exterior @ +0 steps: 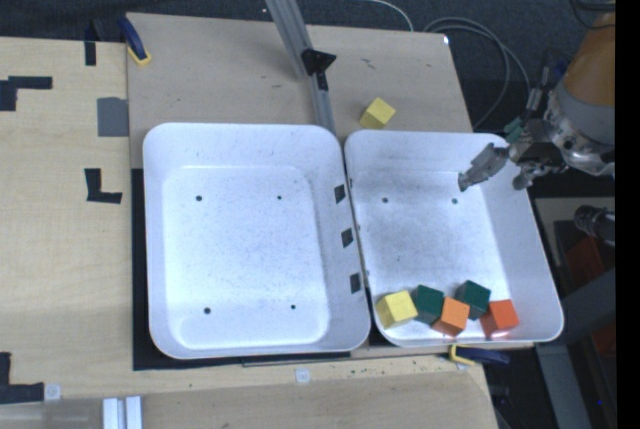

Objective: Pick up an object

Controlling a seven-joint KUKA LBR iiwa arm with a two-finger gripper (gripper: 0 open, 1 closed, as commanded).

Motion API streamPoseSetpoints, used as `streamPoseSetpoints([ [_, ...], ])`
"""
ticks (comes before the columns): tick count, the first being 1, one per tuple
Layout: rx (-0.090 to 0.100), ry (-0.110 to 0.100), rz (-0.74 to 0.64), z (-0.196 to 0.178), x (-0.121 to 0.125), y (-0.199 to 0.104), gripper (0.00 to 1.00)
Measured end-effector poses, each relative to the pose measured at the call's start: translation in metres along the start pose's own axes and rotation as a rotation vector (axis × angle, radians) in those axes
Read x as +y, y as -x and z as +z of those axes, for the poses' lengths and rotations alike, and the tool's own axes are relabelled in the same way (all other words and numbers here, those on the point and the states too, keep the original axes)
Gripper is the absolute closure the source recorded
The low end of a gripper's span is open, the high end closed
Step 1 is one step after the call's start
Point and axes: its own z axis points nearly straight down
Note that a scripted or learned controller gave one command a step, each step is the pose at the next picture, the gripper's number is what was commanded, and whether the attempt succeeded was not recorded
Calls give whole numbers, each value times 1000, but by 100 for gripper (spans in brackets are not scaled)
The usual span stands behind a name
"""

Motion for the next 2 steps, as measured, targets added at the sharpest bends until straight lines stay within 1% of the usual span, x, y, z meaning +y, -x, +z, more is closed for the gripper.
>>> streamPoseSetpoints([
  [1, -1, -2, 1, 16, -8, 8, 0],
  [2, 3, -10, -1, 149, -33, -54, 0],
])
